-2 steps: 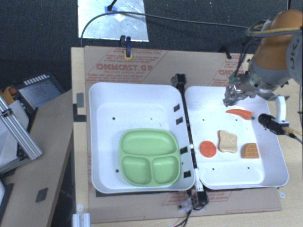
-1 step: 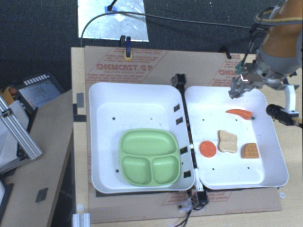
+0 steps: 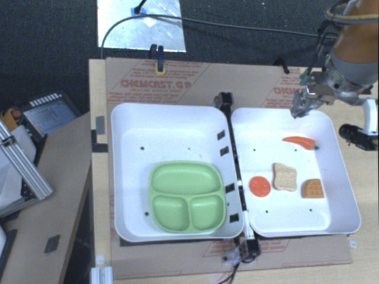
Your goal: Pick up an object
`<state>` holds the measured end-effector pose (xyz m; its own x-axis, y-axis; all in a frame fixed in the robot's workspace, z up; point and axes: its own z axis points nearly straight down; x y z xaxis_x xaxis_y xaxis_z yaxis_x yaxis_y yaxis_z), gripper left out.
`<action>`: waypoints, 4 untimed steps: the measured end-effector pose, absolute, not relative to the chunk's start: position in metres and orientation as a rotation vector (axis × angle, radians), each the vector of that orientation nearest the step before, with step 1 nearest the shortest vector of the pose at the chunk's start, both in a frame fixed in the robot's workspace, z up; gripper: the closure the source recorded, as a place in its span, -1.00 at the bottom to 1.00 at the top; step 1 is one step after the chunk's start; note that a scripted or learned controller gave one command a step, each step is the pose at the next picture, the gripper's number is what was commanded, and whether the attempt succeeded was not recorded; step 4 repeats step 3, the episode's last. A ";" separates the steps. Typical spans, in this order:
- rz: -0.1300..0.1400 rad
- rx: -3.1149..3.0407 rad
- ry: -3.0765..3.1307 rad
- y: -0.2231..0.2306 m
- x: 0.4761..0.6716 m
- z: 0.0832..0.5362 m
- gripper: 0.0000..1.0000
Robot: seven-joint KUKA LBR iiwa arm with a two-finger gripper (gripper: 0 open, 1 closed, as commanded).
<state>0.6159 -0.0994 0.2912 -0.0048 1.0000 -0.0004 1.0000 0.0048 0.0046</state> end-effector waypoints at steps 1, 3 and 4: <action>0.000 2.214 2.231 -0.050 0.591 0.270 1.00; 0.001 2.213 2.233 0.054 0.552 0.246 1.00; 0.001 2.213 2.233 0.054 0.552 0.246 1.00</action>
